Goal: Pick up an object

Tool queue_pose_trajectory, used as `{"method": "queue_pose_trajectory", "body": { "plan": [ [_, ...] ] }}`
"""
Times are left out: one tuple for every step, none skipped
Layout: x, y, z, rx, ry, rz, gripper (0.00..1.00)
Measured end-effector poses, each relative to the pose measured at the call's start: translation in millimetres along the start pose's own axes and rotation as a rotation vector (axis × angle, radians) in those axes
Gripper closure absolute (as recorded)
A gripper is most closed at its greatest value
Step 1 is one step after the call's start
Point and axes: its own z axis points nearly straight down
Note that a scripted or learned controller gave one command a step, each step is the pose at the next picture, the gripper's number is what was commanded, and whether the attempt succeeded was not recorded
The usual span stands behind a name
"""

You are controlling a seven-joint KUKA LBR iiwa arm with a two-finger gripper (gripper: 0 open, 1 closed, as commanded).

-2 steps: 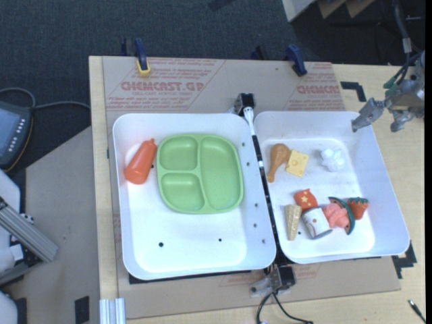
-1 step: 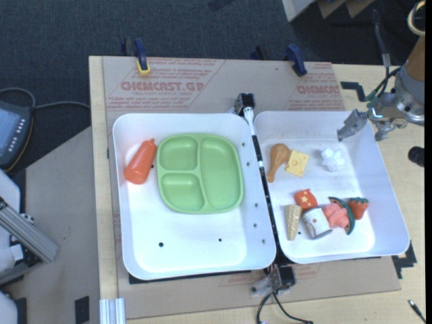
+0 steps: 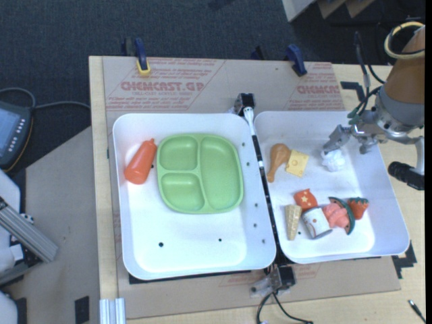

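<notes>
You are at the reaching step: your tool hangs over the right bin, fingers spread and holding nothing, so next lower onto the white object.

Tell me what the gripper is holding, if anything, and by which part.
It cannot be told. The gripper hangs over a small white object near the back of the right bin, but whether it grips it is unclear.

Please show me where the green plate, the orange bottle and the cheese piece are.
Green plate [image 3: 200,173]: camera view, on the divider between its compartments.
Orange bottle [image 3: 140,162]: camera view, on the middle of its body.
Cheese piece [image 3: 297,164]: camera view, on its flat yellow face.
</notes>
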Motion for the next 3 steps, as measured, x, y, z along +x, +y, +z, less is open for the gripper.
{"method": "queue_pose_trajectory", "body": {
  "plan": [
    [8, 4, 47, -0.002, 0.000, 0.000, 0.00],
    [8, 4, 63, -0.004, -0.002, 0.000, 0.00],
    [8, 5, 51, -0.008, -0.003, -0.001, 1.00]
  ]
}}
